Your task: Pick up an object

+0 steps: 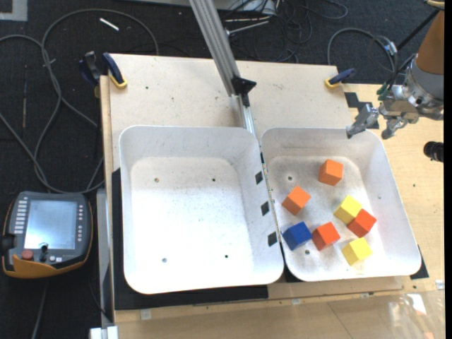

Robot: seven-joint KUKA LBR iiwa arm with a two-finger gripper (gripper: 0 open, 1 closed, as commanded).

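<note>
Several small cubes lie in the right bin (pixel 400 205): an orange cube (pixel 330 171) near the back, another orange one (pixel 296 200) to the left, a blue cube (pixel 296 235), a red-orange cube (pixel 325 235), a yellow cube (pixel 347 209) touching a red cube (pixel 362 222), and a second yellow cube (pixel 357 250) at the front. My gripper (pixel 374 125) hangs above the bin's back right corner, away from the cubes. It is open, with nothing between its fingers (pixel 358 124).
The left bin (pixel 187 203) adjoins the right one along a shared rim. A slanted metal pole (pixel 219 41) runs to the back of that rim. Yellow clamps (pixel 116 80) hold the board's back corners. A teach pendant (pixel 46 232) lies on the floor at left.
</note>
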